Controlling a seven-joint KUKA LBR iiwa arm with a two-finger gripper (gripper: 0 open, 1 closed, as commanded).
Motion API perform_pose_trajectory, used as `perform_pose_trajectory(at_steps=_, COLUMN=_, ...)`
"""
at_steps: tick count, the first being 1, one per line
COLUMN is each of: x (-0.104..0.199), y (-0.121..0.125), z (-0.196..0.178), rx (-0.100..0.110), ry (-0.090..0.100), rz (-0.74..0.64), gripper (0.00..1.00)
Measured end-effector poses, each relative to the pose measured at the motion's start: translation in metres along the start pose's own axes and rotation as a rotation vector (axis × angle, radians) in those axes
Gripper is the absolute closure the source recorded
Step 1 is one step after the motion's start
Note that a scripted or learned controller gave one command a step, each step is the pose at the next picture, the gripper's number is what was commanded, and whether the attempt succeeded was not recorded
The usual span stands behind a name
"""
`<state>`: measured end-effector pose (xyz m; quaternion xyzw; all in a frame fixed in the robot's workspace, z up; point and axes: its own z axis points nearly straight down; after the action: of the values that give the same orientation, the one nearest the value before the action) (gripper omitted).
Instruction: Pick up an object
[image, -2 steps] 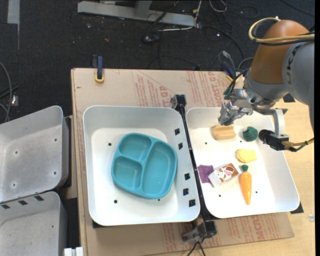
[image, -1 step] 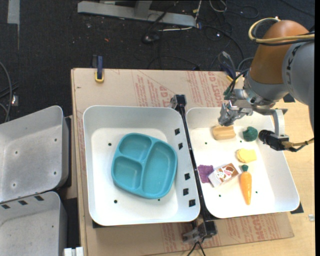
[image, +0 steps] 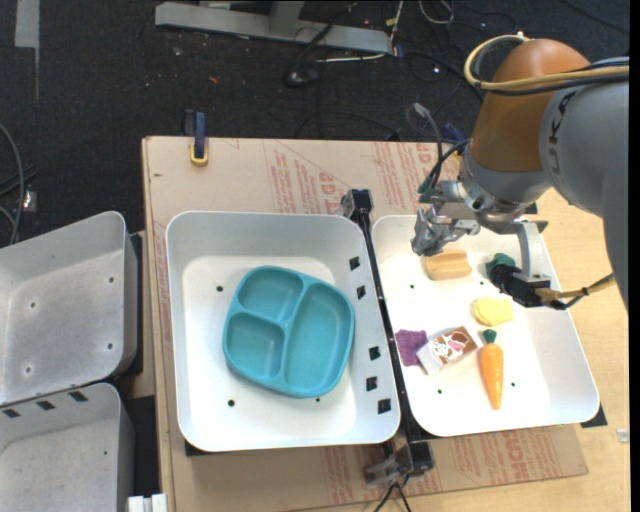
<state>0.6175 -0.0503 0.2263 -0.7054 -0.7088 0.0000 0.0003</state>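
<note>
Here, one blue tray (image: 289, 331), one carrot (image: 491, 373), pincer (image: 433, 238) grip state unclear

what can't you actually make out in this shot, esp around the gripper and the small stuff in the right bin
- Gripper, camera view: fingers too small and dark to read.
- Tan block: contact with the gripper unclear.
- Purple piece: too small to identify.
- Arm: cut off by the right edge.
</note>
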Motion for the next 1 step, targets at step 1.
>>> perform_pose_trajectory(at_steps=1, x=0.0554, y=-0.0218, z=-0.0081, rx=0.001, ry=0.000, rz=-0.001, gripper=1.00)
